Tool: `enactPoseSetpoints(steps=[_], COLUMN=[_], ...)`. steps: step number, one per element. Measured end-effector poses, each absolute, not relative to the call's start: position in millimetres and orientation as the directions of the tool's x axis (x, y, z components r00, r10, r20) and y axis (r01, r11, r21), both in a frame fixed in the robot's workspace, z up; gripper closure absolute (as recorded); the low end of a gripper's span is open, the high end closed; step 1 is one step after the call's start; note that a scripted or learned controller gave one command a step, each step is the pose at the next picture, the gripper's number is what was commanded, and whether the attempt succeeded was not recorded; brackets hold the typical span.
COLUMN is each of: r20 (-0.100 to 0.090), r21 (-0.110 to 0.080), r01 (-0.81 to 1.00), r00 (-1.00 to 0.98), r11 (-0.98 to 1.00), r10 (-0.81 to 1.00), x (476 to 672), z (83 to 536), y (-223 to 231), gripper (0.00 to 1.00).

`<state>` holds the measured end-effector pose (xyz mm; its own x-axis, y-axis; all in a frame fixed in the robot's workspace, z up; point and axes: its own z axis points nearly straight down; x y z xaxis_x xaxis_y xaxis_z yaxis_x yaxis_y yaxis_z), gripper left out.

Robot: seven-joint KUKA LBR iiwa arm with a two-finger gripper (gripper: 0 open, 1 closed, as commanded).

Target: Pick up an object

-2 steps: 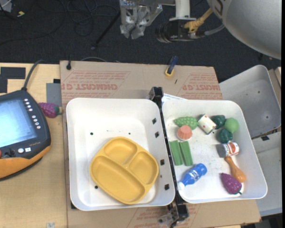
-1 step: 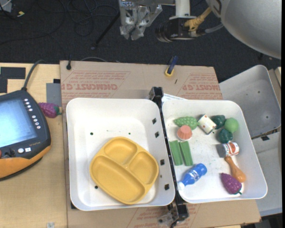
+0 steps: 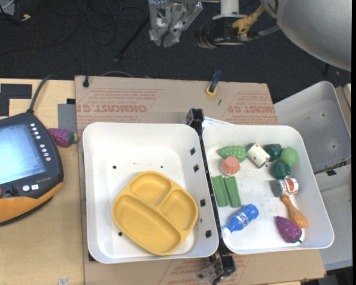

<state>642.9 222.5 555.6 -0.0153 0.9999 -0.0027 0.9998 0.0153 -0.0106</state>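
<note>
The right bin [image 3: 320, 230] holds several small toys. Among them are a blue bottle [image 3: 242, 218], two green strips [image 3: 226, 191], a pink cupcake [image 3: 230, 166], a green bumpy piece [image 3: 232, 153] and a white cylinder [image 3: 258, 154]. A light green ball [image 3: 289, 157], a red and white can [image 3: 286, 186], an orange piece [image 3: 294, 211] and a purple eggplant [image 3: 289, 229] lie toward its right side. My gripper [image 3: 169, 31] hangs high at the top of the view, far behind both bins and away from every toy.
A yellow divided plate [image 3: 155, 211] lies in the left bin [image 3: 95, 153]. A teach pendant [image 3: 18, 159] rests on the bench at the far left, with a purple toy [image 3: 60, 136] beside it. A black divider [image 3: 203, 177] joins the bins.
</note>
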Motion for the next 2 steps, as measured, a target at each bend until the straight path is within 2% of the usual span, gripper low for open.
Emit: enactPoseSetpoints(steps=[2], r20=[-0.002], r21=[-0.009], r01=[1.0], r00=[-0.029], r11=[0.029], r10=[1.0], x=[642.5], z=[573.6], y=[227.4], gripper=[1.0])
